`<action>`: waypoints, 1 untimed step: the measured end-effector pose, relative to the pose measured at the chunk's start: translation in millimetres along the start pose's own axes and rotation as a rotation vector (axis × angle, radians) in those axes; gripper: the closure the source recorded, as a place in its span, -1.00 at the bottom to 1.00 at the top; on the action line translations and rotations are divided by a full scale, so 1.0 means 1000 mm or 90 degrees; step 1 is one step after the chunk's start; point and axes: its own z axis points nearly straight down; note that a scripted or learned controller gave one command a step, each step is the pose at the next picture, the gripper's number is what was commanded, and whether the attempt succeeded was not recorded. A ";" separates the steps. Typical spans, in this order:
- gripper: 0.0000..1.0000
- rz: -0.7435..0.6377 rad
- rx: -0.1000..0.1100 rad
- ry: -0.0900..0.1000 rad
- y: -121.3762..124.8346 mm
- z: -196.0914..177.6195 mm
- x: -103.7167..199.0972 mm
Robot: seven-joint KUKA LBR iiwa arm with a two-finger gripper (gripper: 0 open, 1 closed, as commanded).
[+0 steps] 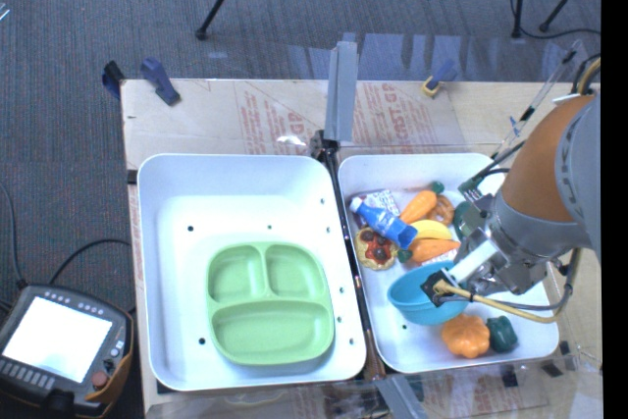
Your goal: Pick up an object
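The right bin holds a heap of toy food. In it are a blue bottle, an orange carrot, a yellow banana and a pizza slice. A blue bowl sits nearer the front, with an orange pepper and a dark green piece beside it. My gripper hangs low over the right side of the heap, just right of the banana. The wrist hides its tips.
The left bin holds a green divided plate. A metal post stands behind the wall between the bins. A tablet lies on the floor at the lower left.
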 end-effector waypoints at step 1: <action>1.00 -0.059 0.004 -0.003 0.054 0.084 -0.030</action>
